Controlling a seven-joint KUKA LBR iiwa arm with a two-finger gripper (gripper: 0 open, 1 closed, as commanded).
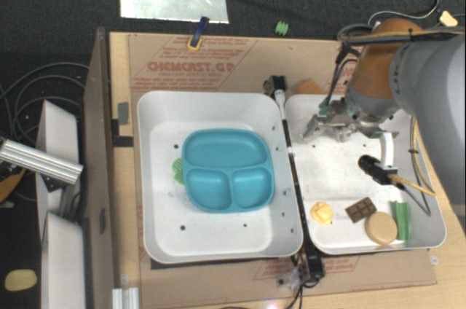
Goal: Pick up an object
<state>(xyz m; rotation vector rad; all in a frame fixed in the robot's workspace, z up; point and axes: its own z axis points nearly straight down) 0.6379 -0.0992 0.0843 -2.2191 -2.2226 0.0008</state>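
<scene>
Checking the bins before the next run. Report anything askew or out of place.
One oddity: a green object is mostly hidden under the left edge of the blue divided plate in the left bin. Nothing looks spilled or damaged.

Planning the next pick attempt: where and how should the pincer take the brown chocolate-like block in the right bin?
Probably across its short sides, coming straight down from above. The brown block lies flat on the right bin floor, tilted diagonally, so the pincer should turn to match. The yellow piece and tan round piece sit close, leaving little room.
</scene>
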